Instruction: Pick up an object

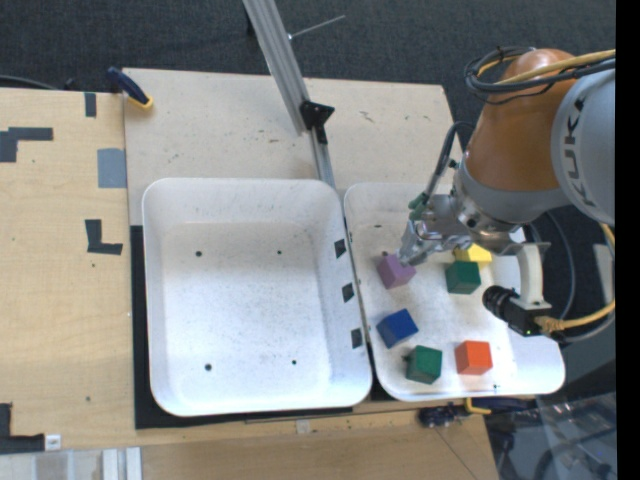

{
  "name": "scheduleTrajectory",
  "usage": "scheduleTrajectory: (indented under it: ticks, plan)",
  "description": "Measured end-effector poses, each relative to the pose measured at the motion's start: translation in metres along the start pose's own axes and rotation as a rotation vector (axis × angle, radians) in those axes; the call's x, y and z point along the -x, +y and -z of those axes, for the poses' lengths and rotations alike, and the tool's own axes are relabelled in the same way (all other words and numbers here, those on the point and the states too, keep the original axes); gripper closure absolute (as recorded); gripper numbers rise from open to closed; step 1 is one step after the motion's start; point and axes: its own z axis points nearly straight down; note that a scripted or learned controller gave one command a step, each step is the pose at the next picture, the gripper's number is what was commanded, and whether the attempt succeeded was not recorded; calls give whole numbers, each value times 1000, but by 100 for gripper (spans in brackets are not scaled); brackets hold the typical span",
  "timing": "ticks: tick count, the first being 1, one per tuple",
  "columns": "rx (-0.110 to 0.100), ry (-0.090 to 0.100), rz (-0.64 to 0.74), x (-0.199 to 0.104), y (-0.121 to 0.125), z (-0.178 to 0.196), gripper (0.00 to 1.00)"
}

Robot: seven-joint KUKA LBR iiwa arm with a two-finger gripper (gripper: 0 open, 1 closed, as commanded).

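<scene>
My gripper (412, 249) hangs low in the right bin (372, 208), near its left wall, and its tip sits just above and to the right of a purple block (394, 270). From this slanted view the metal tip and the block's upper corner seem to meet, but I cannot tell whether they touch, and I cannot tell whether my fingers are spread or closed; nothing shows between them, so I would not say I hold anything. The purple block lies on the bin floor, a little tilted.

Further out in the same bin, a yellow block (474, 254) pokes out from under my wrist, and a dark green block (462, 277) lies just below it, the two nearly touching. Toward the front of the bin sit a blue block (398, 327), a second green block (424, 364) and an orange block (474, 357); the green and orange ones are side by side near the front rim, the blue one a bit behind them and nearer the left wall.

Above the wrist my arm (520, 138) swells into its orange band and grey casing, coming in from the right with cables looped around it.

The left bin (160, 208) lies just beside the right one, their rims overlapping. Both rest on a pale wooden bench (220, 118), and a slanted metal rail (285, 63) crosses the bench behind them.
</scene>
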Motion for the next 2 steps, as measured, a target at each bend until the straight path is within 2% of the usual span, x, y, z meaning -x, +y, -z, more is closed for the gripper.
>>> scheduleTrajectory:
  ticks: [1,2]
  plan:
    - [-1,0,0,-56,-13,-21,100]
    - [1,0,2,-115,-18,-23,100]
